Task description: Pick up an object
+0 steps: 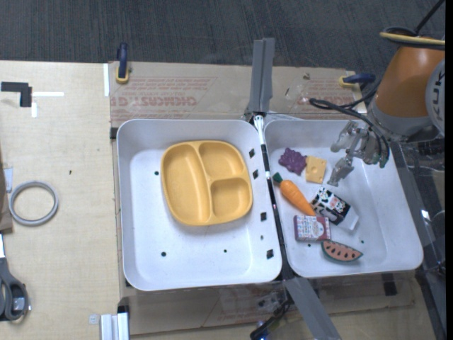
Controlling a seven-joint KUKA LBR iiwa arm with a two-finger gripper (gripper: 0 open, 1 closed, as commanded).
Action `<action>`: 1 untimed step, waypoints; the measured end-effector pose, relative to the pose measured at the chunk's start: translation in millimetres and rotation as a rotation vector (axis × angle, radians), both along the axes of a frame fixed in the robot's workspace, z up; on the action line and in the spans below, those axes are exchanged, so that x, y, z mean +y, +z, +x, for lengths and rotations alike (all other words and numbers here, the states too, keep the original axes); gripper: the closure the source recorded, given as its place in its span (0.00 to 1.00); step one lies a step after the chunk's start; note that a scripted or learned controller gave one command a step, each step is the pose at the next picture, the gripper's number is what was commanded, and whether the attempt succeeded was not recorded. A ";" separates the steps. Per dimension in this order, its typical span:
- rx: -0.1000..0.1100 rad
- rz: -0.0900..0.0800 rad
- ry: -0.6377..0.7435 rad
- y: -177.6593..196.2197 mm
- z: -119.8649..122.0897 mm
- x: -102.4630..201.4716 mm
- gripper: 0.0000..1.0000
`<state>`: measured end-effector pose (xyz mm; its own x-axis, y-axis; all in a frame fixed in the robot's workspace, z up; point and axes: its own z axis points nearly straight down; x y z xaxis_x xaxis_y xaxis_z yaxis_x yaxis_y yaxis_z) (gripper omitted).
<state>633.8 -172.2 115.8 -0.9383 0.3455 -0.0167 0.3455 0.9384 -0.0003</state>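
- Pincer (345,167): carried on the grey arm with the orange band, reaching in from the right, and hung over the upper part of the right bin (396,211). Whether it is apart or together cannot be told. Nothing is seen held in it.
- Objects on offer, all lying in the right bin: a purple piece (291,159) and a yellow block (316,168) at the upper left; an orange carrot (296,197) beside the divider; a black-and-white carton (331,205) in the middle; a pink packet (311,228) below it; a watermelon slice (342,251) at the lower edge.
- Nearest object, as judged: the black-and-white carton, lying just below and slightly left of the pincer in the view, near but apart from it. The yellow block lies to the pincer's left, about as near.
- Long axis: the carton is set on a slant, upper left to lower right; the carrot is slanted the same way.
- Crowding: the carton is close beside the carrot and touches or nearly touches the pink packet.
- Left bin (141,246): a yellow divided plate (207,183) is held in it, well apart from the pincer.
- Tabletop (64,261): a roll of tape (31,202) lies at the left.
- Stage, as judged: approach; no object is lifted yet.
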 end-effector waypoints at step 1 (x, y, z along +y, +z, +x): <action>0.014 0.007 -0.165 -23.9 -29.5 69.2 0.00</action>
<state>604.3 -102.9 91.9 -0.8687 0.4954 -0.0012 0.4954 0.8687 0.0005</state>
